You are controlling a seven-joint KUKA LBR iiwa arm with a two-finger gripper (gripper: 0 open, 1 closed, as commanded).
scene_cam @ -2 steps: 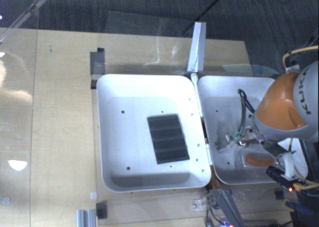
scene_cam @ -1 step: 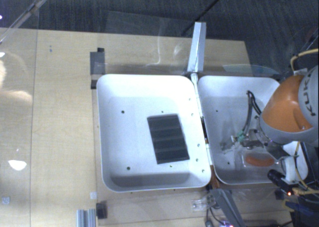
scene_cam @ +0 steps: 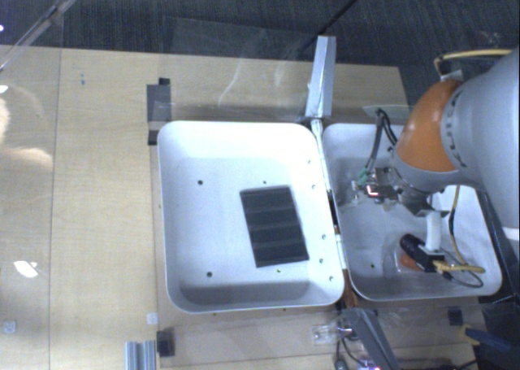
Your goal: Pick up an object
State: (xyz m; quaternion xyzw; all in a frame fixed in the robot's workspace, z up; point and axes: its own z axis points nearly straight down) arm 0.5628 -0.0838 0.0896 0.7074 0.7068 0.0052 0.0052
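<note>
- Bench (scene_cam: 89, 222): pale wood, with two white bins side by side.
- Left bin (scene_cam: 195, 222): we see one dark ribbed slab (scene_cam: 275, 226) lying flat on the floor, right of centre, slightly skewed, clear of every wall.
- Right bin (scene_cam: 366, 275): the gripper (scene_cam: 370, 189) is low over its left part, close to the wall between the bins and apart from the slab.
- Jaws: released or clenched, we cannot tell from this angle.
- Arm (scene_cam: 487, 124) enters from the right, with its orange band (scene_cam: 426, 128) over the right bin's far half.
- Far side: a metal post (scene_cam: 322, 76) stands where the bins meet.
</note>
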